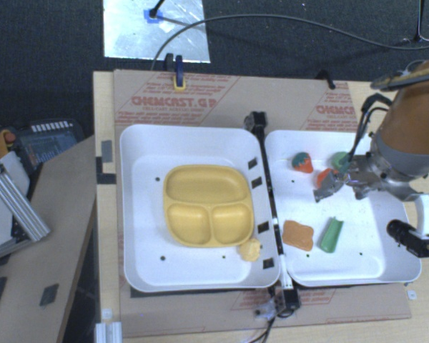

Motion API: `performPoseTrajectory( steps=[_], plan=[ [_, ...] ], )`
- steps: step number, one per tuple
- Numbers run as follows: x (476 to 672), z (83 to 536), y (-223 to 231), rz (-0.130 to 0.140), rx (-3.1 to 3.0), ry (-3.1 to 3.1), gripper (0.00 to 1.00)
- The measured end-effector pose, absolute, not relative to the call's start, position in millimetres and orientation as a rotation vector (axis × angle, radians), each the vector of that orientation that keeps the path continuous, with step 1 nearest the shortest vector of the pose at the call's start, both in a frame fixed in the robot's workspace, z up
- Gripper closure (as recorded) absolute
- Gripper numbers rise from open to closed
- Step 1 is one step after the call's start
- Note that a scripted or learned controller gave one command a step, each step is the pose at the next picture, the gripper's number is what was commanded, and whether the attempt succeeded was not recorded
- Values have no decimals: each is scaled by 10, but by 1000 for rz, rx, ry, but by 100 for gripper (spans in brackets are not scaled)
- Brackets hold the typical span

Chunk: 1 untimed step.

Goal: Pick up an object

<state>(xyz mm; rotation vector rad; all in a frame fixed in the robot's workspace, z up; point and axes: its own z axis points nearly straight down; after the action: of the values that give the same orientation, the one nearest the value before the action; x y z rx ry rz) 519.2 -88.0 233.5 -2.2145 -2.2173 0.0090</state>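
Observation:
My gripper (330, 184) hangs low over the right bin (357, 263), in its upper middle. A small red-orange piece (322, 177) shows right at the gripper's left tip; whether it is held I cannot tell. A green item (340, 160) is partly hidden behind the wrist. Just left of the gripper lies a red toy with a green top (302, 162). Below the gripper, an orange slab (297, 235) and a green stick-shaped piece (331, 235) lie side by side on the bin floor.
The left bin (139, 191) holds a yellow divided plate (204, 206) and a small yellow lump (249, 249) near its front right corner. A black divider (266, 191) runs between the bins. The arm's orange band (415, 113) looms over the right bin's far right.

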Motion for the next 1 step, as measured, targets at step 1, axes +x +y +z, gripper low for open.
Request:
performPoseTrajectory(
  steps=[1],
  plan=[
    [5215,2386,-880,-2,-2219,-2226,0]
  ],
)
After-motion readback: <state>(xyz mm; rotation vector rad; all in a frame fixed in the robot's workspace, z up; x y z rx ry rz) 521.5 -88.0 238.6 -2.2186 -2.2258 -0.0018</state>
